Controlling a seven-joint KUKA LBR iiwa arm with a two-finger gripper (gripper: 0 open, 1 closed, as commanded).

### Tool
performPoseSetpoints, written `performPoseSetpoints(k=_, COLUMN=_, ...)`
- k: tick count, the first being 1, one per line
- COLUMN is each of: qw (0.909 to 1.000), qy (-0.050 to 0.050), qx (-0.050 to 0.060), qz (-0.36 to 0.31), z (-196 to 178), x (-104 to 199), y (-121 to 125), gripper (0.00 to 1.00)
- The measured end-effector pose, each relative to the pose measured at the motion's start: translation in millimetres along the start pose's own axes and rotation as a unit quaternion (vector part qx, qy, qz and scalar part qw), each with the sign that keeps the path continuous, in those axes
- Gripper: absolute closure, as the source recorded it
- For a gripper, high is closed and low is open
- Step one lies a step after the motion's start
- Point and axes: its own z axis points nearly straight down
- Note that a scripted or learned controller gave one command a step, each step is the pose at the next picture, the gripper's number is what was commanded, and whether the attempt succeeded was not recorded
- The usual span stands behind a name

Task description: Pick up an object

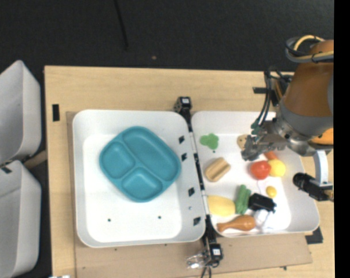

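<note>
The grey arm (302, 97) leans in from the right, its tool (253, 149) low over the right bin (302, 222), just beside a red tomato-like toy (259, 169); whether it grips anything I cannot tell, since it is dark and small. A blue divided plate (140, 163) lies in the left bin (88, 225). Both bins sit on the pale wooden counter (134, 86), with dark floor beyond.

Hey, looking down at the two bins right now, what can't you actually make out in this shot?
- Gripper fingers: dark and small in the camera view, so open or shut is unclear, as is any contact with the tan piece beside them.
- Orange item: partly hidden by the gripper body.
- Arm: cut off by the right edge.
- Black object in the right bin: too small to identify.
</note>
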Motion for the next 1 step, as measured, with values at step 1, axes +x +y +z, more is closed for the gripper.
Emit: performPoseSetpoints(k=1, qw=1.0, qy=0.0, qx=0.001, qz=0.0, z=0.8, x=57.4, y=-1.8, gripper=1.0)
